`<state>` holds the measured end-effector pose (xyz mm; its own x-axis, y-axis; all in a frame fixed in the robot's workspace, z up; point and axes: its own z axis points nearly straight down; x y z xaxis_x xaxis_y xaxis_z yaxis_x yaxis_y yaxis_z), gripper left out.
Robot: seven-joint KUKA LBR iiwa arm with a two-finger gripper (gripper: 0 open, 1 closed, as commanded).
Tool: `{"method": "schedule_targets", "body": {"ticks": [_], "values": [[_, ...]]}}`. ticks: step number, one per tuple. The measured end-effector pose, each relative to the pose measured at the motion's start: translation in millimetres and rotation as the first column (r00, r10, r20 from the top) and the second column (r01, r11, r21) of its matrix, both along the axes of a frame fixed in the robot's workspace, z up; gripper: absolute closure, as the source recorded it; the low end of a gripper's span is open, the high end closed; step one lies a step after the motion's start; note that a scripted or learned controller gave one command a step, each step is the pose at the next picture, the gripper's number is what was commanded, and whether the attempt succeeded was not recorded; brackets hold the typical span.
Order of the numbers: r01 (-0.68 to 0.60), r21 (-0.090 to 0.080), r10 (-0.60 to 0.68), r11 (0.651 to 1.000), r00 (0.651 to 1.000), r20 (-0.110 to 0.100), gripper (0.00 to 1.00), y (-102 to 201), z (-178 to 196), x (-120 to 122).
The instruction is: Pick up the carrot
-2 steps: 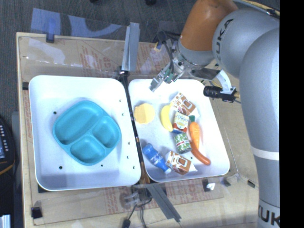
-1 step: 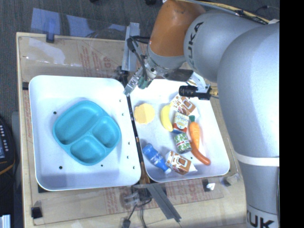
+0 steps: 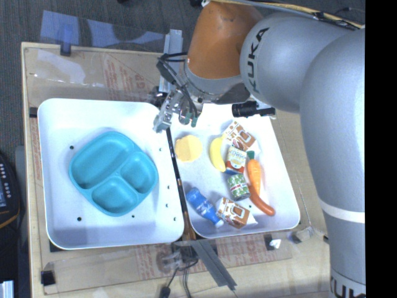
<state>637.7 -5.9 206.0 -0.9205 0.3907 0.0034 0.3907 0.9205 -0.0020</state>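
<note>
Orange tapered carrot (image 3: 258, 186) lying in the right-hand shallow white bin (image 3: 282, 166), toward its right wall, long axis running from the top of the view downward and slightly right, thin tip nearest the lower right corner. Two-finger metal gripper (image 3: 175, 113) hanging near the top of the divide between the two bins, nothing visible between its fingers; how wide they stand: cannot tell from this angle. Carrot well apart from gripper, down and to the right of it. Probably a reach across the bin needed, with the jaws turned to close across the carrot's narrow width. Crowded on its left flank: small printed cartons (image 3: 235, 157) touching or just beside it, yellow banana-like piece (image 3: 216, 154) and pale yellow round piece (image 3: 188, 148) further left, blue crumpled packet (image 3: 200, 203) below. Cartons the likeliest snag. Blue three-compartment plastic tray (image 3: 113, 172) sitting in the left-hand white bin (image 3: 53, 135), out of the way
</note>
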Motion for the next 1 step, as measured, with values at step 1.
{"method": "schedule_targets", "body": {"ticks": [1], "values": [[0.000, 0.000, 0.000, 1.000, 1.000, 0.000, 0.00, -0.4, -0.1, 0.0]]}}
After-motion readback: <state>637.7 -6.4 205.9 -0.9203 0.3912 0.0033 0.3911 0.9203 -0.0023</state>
